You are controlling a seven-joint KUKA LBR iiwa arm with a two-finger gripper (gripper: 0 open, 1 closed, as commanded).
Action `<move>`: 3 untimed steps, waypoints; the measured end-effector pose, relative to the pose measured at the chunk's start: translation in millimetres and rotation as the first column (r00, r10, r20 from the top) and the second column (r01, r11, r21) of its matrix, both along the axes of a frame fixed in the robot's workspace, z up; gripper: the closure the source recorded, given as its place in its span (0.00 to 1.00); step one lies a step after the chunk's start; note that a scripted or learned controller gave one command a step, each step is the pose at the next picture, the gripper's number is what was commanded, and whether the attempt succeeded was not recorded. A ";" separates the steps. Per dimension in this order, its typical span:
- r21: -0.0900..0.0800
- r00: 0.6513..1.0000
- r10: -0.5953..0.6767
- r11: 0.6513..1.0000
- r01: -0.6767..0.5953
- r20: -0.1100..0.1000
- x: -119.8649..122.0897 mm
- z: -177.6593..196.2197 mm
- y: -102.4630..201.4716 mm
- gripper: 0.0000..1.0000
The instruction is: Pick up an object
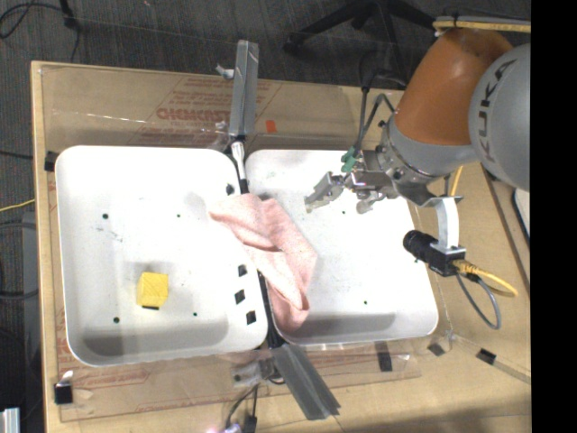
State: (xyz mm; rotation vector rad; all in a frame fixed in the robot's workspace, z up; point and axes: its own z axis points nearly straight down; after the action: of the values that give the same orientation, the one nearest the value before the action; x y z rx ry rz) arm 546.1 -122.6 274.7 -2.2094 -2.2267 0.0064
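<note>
Two white bins [108, 165] are sitting on the desk [135, 88]; the claw [341, 194] is hovering spread wide, gripping nothing, pink cloth [275, 246] unpicked

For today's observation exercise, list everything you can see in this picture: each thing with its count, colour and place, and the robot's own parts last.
white bins: two, white, side by side on the bench.
pink cloth: one, pink, draped over the divide between the bins, partly in each.
yellow block: one, yellow, in the picture's left bin, toward its near corner.
bench: one, light wood, under both bins.
arm: one, grey with an orange band, reaching in from the right.
gripper: one, metal, over the right bin, beside the cloth.
</note>
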 end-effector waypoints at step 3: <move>-0.004 0.876 0.482 0.876 -0.482 0.007 -21.0 -170.9 -12.2 1.00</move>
State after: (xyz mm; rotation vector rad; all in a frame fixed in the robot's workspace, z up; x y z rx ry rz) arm 525.1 -134.9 103.8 -1.5898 -2.7137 0.0012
